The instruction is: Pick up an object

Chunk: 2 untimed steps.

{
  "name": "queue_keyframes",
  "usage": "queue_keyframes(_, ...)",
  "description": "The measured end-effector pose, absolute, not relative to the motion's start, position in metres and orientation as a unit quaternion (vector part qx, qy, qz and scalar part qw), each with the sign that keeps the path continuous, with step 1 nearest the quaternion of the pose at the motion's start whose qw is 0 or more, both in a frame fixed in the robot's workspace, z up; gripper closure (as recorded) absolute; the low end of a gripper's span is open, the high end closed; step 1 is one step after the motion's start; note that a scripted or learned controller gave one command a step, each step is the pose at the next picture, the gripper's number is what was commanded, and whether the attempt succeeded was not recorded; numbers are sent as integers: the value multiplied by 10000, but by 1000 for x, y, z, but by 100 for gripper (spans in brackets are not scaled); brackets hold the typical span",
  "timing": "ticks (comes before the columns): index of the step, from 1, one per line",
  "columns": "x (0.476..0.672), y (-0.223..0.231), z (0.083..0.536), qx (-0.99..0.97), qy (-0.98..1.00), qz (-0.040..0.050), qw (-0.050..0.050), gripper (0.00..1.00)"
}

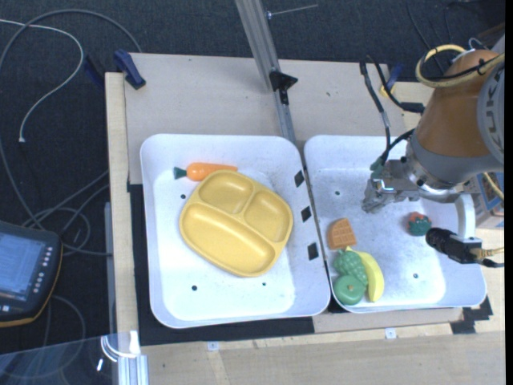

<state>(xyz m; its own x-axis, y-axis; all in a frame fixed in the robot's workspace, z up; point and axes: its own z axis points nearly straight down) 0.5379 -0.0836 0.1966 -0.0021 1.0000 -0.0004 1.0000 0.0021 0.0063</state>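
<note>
The arm's metal fingers [378, 199] hang over the right-hand shallow white plastic bin [425, 291], their opening impossible to tell, with the small green-and-red toy [418, 224] lying just beside them on the bin's floor.

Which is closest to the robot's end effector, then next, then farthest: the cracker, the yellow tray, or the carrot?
From the end effector:
1. Cracker, right bin, just below-left of it.
2. Yellow tray, middle of left bin.
3. Carrot, left bin's far-left top corner.
</note>
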Motion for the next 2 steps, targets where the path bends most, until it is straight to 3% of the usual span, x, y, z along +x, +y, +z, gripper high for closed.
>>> queue_keyframes(1, 539, -83, 217, 7065, 7077, 14, 15, 100)
queue_keyframes(2, 558, -31, 231, 7045, 7097, 19, 4, 100)
